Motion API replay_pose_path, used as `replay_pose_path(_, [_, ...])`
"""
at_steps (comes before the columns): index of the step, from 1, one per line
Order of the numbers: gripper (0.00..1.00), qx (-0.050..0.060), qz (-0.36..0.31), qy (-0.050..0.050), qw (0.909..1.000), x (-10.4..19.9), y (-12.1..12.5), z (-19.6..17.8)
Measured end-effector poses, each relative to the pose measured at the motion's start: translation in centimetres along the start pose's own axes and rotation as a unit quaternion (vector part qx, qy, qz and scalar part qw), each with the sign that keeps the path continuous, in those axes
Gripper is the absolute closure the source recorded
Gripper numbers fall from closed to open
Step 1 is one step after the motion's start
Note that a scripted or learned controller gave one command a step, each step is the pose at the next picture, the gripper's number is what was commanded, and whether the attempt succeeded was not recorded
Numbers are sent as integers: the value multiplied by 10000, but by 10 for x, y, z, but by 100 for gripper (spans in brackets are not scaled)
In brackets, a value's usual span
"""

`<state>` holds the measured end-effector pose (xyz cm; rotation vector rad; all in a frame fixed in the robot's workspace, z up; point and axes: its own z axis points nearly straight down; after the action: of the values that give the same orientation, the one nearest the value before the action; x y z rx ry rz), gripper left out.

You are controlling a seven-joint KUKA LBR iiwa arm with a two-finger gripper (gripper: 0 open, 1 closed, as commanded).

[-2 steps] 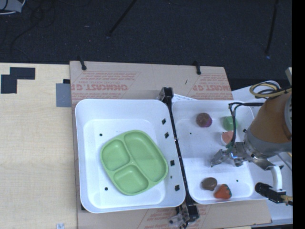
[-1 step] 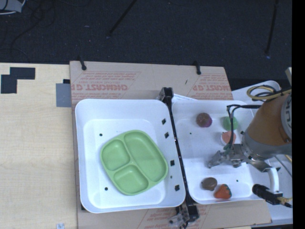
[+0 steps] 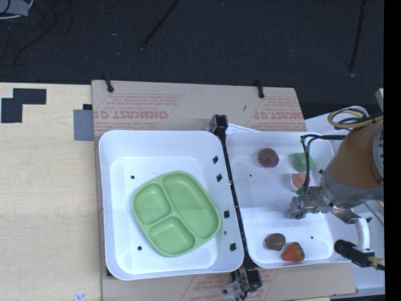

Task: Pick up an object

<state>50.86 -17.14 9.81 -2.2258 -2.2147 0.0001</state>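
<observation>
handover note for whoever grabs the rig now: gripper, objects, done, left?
Gripper: low inside the right bin, near its middle right. Open or shut can't be read from this angle, and nothing is visibly held.
Objects in the right bin: dark purple round piece at the top, green piece and pinkish piece beside the arm, partly hidden by it, brown piece and red-orange piece at the front.
Left bin: green three-compartment tray.
Done: no confirmed pick.
Left: grasp one object and lift it.
</observation>
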Motion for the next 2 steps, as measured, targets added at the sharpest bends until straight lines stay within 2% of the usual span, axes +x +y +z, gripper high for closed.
replay_pose_path(2, [100, -23, -33, -9, 10000, 5, 4, -113])
